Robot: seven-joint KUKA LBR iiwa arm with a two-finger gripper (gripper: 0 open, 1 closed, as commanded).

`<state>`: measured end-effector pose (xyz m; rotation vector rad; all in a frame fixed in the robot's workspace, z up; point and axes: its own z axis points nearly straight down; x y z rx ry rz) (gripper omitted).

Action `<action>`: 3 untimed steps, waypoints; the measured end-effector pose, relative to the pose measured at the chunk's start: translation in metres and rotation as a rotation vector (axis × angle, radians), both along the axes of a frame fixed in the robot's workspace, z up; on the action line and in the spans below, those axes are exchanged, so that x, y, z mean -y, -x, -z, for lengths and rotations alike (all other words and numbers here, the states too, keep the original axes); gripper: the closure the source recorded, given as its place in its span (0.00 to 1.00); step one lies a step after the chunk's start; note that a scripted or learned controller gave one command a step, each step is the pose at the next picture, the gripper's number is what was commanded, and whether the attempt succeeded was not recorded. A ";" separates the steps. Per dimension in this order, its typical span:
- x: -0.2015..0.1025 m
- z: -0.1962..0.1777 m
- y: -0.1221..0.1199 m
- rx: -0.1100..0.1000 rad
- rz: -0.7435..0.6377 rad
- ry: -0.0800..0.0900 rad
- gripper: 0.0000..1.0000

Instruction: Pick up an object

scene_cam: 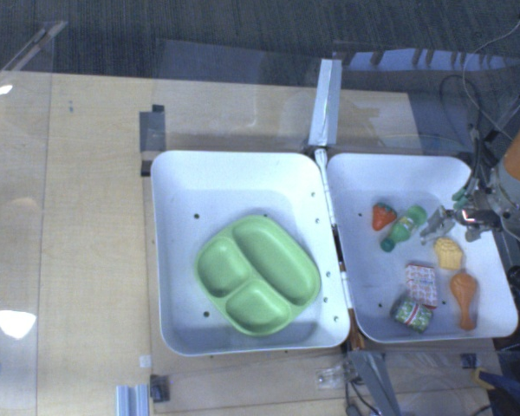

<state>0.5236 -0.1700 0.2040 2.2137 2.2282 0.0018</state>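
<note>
The right bin (364, 180) holds several small items: a red-orange piece (382, 217), a green bottle (403, 229) lying on its side, a yellow piece (449, 253), an orange drumstick-shaped toy (464, 297), a red-and-white packet (420, 284) and a green patterned can (412, 313). My gripper (453, 225) hangs over the bin's right side, just above the yellow piece and right of the green bottle. Its fingers stand spread and open, with nothing between them.
The left bin (182, 189) holds a green divided plate (258, 273). A metal post (326, 102) stands behind the seam between the bins. Cables run along the right of the bench near the arm (516, 172).
</note>
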 end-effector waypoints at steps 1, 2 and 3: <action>-0.040 0.086 -0.091 0.021 -0.002 0.003 0.00; -0.064 0.111 -0.078 0.019 0.000 0.003 0.00; -0.061 0.117 -0.148 0.007 -0.002 0.001 0.00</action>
